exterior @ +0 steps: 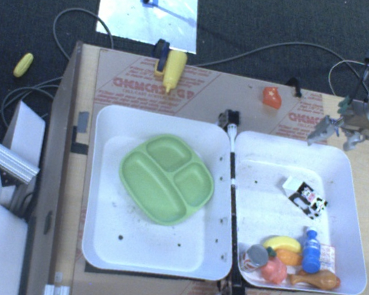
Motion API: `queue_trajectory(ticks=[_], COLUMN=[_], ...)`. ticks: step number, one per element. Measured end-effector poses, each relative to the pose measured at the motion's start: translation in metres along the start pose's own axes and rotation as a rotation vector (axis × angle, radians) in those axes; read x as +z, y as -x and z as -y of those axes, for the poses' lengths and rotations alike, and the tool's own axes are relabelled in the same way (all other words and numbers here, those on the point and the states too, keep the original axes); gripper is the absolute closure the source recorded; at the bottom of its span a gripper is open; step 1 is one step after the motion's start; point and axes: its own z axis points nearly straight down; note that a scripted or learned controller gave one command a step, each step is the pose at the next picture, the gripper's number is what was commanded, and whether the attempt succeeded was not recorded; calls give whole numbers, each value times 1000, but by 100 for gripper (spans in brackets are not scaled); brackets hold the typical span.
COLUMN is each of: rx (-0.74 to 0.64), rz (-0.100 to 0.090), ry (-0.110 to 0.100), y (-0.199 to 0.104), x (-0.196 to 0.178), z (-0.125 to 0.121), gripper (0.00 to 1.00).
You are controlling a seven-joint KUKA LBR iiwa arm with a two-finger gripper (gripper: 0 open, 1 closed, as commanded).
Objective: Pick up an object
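The gripper (339, 134), fingers spread wide and holding nothing, hangs above the right bin's (354, 180) far rim; toys (290, 259) crowd its near edge, leaving open floor between.

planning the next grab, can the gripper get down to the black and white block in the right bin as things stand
Probably yes. The black and white block lies alone on the right bin's floor, apart from the toy pile in the near corner, with nothing over it. The gripper hovers over the bin's far rim, fingers spread.
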Motion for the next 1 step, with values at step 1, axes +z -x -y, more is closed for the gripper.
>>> queue_trajectory(ticks=[1], rx=[2], rz=[0], ry=[-3], y=[33], x=[65], z=[5], gripper=[0])
